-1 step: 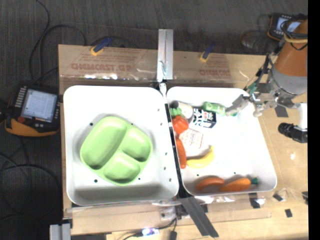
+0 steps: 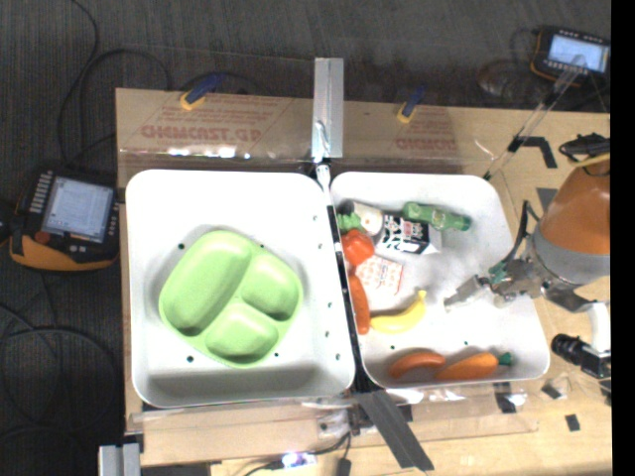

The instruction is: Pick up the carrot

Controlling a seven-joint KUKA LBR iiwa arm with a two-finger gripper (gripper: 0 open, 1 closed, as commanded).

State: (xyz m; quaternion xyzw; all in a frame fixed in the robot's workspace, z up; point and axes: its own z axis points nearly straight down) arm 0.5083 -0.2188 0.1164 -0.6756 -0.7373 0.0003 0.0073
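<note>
Orange marks the carrot (image 2: 466,366), which lies flat along the near wall of the right bin (image 2: 496,201), its green tip pointing right toward the corner. A second orange piece (image 2: 417,362) sits just left of it, touching or nearly so. The gripper (image 2: 458,293) hangs over the right side of the same bin, above the carrot and well apart from it, with the arm (image 2: 580,231) coming in from the right. Whether the gripper is open or closed I cannot tell; it is too small and pale against the white floor. Nothing appears to be held.

Further left in that bin lie a banana (image 2: 400,316), a red and white packet (image 2: 384,276), a black and white carton (image 2: 405,232) and a green bottle (image 2: 437,216), with 2 more reddish-orange items (image 2: 357,271) crowded along the dividing wall. The left bin (image 2: 149,266) carries a green sectioned tray (image 2: 230,294).

The likely trouble is the wall. The carrot rests so close to the near rim that 1 side of the gripper could land on the rim rather than beside the carrot. A descent aimed slightly left could catch the neighbouring orange piece instead, since the 2 look alike. The carrot is also round and smooth, so an off-centre squeeze might roll it away
</note>
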